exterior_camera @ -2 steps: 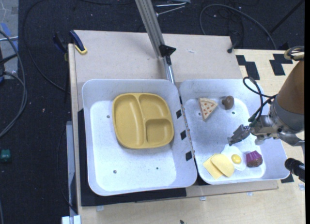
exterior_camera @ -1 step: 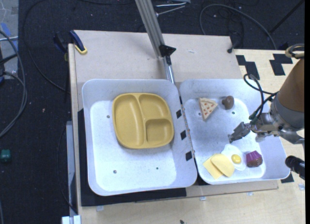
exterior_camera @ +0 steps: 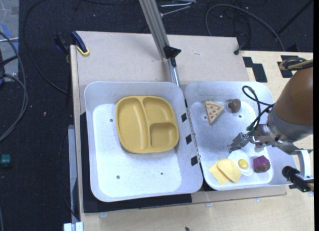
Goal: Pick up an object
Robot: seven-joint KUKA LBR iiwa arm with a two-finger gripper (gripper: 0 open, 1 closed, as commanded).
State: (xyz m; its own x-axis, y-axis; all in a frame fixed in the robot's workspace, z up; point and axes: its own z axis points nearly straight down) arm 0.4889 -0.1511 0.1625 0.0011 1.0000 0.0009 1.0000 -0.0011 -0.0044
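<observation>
Hovering low in right white bin (exterior_camera: 219, 95), two-finger gripper (exterior_camera: 240, 141), state unreadable. Nearest pick: white-and-yellow toy fried egg (exterior_camera: 242, 164) just below it, near front wall; flat yellow cheese slices (exterior_camera: 224, 170) beside it on the left, purple toy fruit (exterior_camera: 261, 163) on the right.

Dark floor (exterior_camera: 40, 125), black cables (exterior_camera: 45, 15), pale wooden bench (exterior_camera: 129, 58)

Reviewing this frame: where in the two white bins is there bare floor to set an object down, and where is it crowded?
Bare floor: the left white bin below and left of the yellow divided plate; the right white bin between the pizza-slice toy and yellow cheese pieces. Crowded: its lower right, with gripper, fried-egg toy and purple toy.
</observation>
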